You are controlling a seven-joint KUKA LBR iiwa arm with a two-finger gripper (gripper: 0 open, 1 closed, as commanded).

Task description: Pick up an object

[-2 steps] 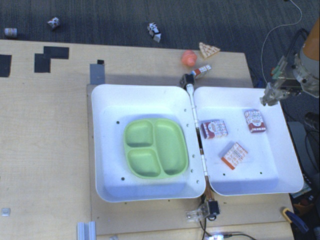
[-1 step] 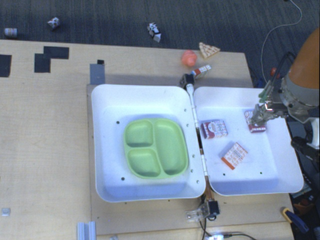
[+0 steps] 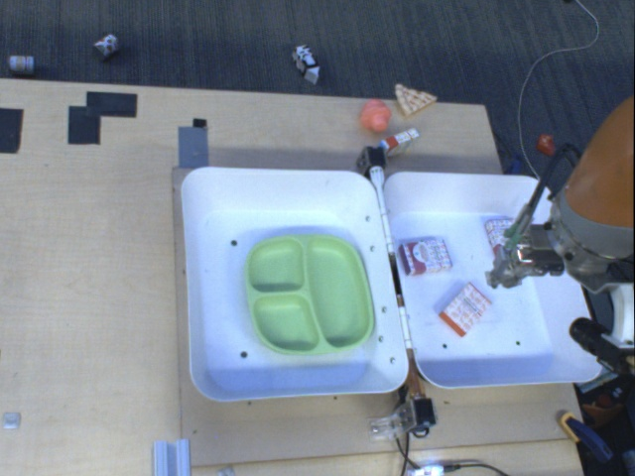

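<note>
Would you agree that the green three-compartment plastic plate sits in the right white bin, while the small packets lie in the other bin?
Not quite: the camera view shows the green three-compartment plastic plate in the left white bin, while the small packets lie in the other bin.

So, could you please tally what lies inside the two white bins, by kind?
Green divided plate: 1, in the left bin
Small printed packets: 3, in the right bin ()
Total: 4
</note>
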